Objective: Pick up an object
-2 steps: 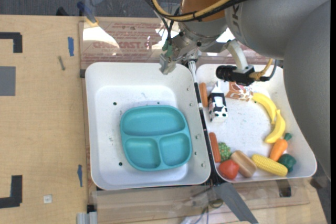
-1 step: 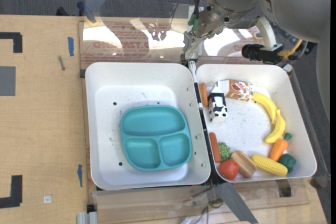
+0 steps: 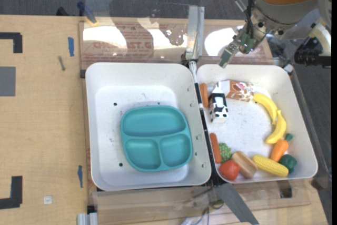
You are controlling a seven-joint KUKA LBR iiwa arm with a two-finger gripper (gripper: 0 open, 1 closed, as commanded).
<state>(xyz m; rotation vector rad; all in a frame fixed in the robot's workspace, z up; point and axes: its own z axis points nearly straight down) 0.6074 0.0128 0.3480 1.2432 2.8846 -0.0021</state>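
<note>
The right bin holds several toy foods. A black and white cow stands near its left wall, next to a brown and white packet. A yellow banana curves down the right side. Along the front lie a corn cob, a carrot, a bun, a tomato and broccoli. My gripper hangs above the bin's far rim, open, with nothing between its fingers, well above and behind the cow.
The left bin holds a teal divided plate. Two orange sticks lie along the right bin's left wall. A clear plastic sheet and an upright metal post stand behind the bins.
</note>
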